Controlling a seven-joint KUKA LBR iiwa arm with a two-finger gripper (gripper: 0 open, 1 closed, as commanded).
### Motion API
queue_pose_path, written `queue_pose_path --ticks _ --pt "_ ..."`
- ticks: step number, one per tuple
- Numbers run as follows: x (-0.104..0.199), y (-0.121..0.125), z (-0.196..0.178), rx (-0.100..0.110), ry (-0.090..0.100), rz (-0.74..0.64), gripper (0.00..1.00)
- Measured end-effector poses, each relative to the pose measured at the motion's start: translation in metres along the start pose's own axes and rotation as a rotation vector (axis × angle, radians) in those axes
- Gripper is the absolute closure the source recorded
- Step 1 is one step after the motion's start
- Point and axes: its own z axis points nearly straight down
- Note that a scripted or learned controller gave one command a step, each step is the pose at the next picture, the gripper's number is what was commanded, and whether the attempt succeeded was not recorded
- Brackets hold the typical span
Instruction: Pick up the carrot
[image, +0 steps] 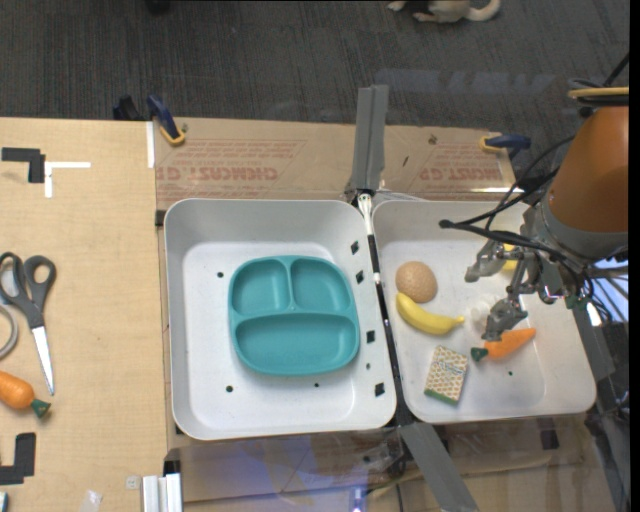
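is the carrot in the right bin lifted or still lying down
Lying down: the carrot rests flat on the right bin's floor, with the pincer just above it.

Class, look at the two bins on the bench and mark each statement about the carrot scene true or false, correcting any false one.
1. The teal plate lies in the left bin. True.
2. The carrot lies on the teal plate. False: it lies in the right bin.
3. The banana lies beside the egg. True.
4. The scissors lie in the right bin. False: they lie on the bench, left of both bins.
5. The gripper is over the left bin. False: it is just above the carrot.
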Motion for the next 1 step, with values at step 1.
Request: queue_pose_path --ticks 1 --pt "0.0107 -0.0529 0.0818 -0.001 0.000 0.109 0.00"
